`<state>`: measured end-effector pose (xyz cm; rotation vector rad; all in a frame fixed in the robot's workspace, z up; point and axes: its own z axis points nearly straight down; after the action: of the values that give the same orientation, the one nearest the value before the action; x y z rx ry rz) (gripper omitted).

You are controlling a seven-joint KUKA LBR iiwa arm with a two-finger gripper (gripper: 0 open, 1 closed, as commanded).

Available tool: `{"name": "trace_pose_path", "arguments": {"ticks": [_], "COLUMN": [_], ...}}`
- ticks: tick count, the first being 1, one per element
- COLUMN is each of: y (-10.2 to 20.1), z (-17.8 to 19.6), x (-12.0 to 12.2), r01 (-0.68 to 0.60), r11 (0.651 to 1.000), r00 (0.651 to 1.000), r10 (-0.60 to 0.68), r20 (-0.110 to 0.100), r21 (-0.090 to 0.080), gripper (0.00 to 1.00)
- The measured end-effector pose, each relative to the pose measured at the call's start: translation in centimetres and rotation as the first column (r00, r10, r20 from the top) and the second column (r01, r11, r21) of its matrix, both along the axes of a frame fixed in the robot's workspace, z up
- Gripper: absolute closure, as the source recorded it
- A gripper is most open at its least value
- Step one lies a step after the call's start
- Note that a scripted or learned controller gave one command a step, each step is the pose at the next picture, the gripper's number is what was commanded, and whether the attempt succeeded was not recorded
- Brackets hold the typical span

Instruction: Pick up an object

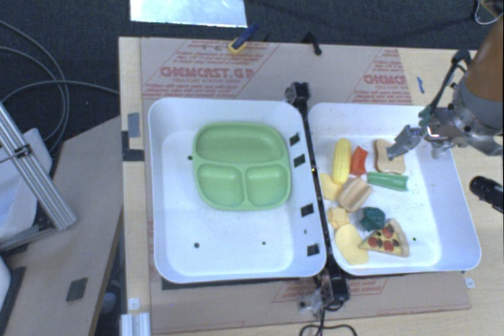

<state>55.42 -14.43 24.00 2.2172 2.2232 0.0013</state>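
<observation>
Corn: toy corn cob lies in the right bin, near its left wall, long axis running from the far edge toward the near edge, tilted only a little.
Bread: toy bread slice sits toward the far right part of the same bin, flat, just under the claw.
Green bean: green pod lies crosswise just in front of the bread, long axis left to right.
Hot dog: bun with sausage lies at a slant near the bin's middle, touching the pile.
Pizza: slice rests near the bin's near edge, its point aimed to the right.
Claw: gripper hangs over the far right part of the right bin, at the bread's far right corner; whether it touches the bread, cannot tell.
Claw state: cannot tell how it stands at this angle.
Left bin: white bin carries a green divided plate near its middle.
</observation>
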Motion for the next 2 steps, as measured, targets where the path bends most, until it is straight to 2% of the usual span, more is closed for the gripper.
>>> {"name": "trace_pose_path", "arguments": {"ticks": [1, 2], "y": [3.1, 12.3], "z": [-12.1, -5.1], "x": [6.3, 10.8], "r01": [-0.006, -0.009], "r11": [1.000, 1.000], "r00": [1.000, 1.000], "r10": [0.006, 0.009], "r20": [0.001, 0.009], "r21": [0.001, 0.002], "gripper": [0.00, 0.00]}}
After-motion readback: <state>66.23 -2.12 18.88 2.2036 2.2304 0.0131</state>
